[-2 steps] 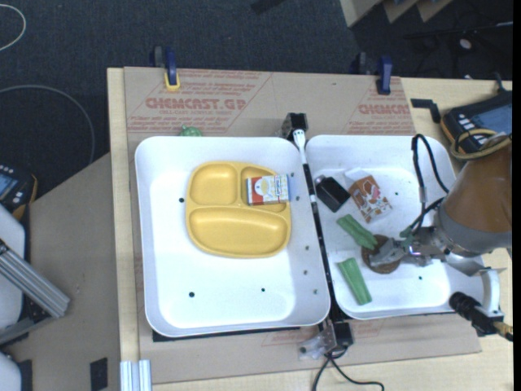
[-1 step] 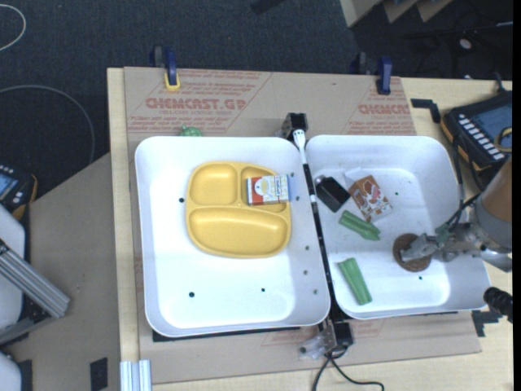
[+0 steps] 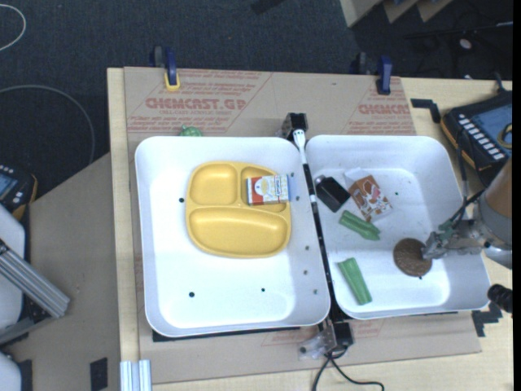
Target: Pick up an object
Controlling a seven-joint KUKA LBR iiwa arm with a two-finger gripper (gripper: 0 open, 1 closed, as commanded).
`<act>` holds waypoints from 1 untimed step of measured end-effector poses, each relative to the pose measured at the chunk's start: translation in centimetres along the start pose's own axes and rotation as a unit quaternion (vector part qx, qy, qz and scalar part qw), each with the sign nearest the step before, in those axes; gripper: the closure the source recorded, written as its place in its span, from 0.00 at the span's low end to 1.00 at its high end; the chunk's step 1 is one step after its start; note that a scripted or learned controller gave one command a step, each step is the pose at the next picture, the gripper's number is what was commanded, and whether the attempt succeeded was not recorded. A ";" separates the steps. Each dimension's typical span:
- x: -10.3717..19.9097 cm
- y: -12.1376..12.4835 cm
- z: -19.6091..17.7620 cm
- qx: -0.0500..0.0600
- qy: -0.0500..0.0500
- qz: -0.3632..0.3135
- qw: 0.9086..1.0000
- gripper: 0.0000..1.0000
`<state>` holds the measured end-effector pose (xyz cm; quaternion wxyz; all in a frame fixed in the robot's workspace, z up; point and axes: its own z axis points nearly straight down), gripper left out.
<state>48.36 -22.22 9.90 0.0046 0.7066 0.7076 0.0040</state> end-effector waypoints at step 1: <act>7.8 2.0 0.9 0.000 -0.004 0.001 1.000 1.00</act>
